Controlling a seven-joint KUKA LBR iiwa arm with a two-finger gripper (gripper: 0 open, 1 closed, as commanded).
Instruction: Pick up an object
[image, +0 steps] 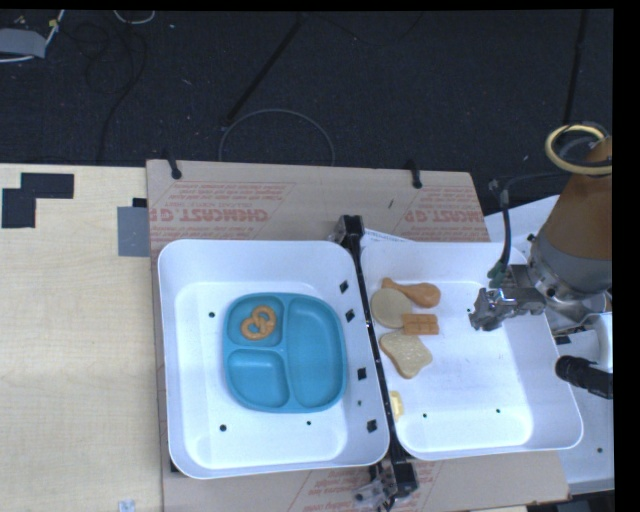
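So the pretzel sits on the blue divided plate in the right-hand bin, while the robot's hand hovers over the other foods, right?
Not quite. The camera view shows the pretzel on the blue divided plate in the left bin, not the right. The hand does hover over the right bin, beside the other foods.

Two white bins sit side by side on the bench: the left bin (190, 300) and the right bin (500, 400). The left bin carries one blue tray (300, 370) with three compartments, and one pretzel (259, 323) lies in the tray's upper-left compartment. Along the right bin's left edge there are four food pieces close together: one drumstick (413, 293), one round tan piece (388, 308), one small orange cracker (422, 325) and one bread-like slice (406, 353), plus one small yellow bit (396, 404) near the lower-left corner.
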